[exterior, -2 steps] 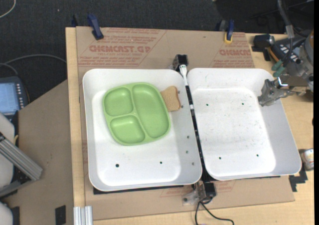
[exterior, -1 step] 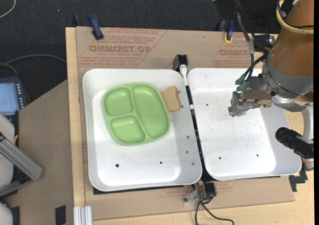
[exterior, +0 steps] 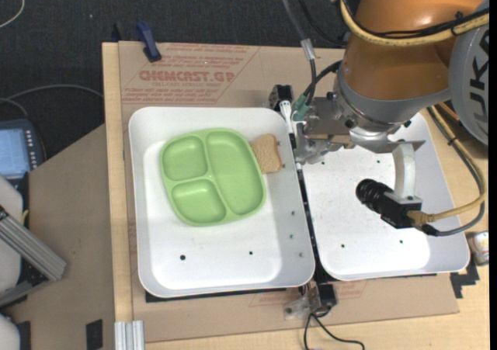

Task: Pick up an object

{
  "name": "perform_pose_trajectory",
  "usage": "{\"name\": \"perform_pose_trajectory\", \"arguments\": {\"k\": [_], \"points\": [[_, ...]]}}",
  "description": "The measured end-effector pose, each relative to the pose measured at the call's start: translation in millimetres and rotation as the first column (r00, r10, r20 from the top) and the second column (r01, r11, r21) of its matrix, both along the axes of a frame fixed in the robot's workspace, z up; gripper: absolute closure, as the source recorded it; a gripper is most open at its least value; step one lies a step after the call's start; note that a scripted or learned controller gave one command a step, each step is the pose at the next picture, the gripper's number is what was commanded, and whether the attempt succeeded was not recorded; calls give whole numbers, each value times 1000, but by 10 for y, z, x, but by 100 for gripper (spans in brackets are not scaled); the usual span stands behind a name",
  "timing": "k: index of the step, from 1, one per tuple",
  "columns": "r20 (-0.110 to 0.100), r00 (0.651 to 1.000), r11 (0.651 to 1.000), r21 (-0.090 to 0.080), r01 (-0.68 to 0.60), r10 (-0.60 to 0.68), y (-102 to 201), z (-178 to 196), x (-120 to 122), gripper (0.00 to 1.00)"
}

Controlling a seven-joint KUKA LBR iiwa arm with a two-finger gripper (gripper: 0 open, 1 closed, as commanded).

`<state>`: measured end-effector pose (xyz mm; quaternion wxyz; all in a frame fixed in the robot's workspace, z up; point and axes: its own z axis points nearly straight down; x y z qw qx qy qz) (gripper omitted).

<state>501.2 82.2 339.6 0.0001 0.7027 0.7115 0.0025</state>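
Gripper (exterior: 309,147) over the seam between the bins, centre of frame; whether it is wide or narrow cannot be told.

The tan block (exterior: 268,153), flat, rectangular and porous-looking, lies just left of it in the left bin (exterior: 147,209), touching the smooth green three-compartment plate (exterior: 213,178). A descent here risks striking the bin's raised rim, or shoving the block against the plate.

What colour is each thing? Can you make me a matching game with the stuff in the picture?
Things:
1. divided plate
2. small square pad
3. clip
4. left bin

Colours:
A. white
B. blue
C. green
D. tan

Pairs: 1-C, 2-D, 3-B, 4-A
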Motion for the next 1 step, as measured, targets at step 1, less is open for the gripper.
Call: {"name": "perform_pose_trajectory", "arguments": {"k": [1], "points": [[4, 1000, 1000, -1, 9, -9, 145, 678, -222, 100]]}}
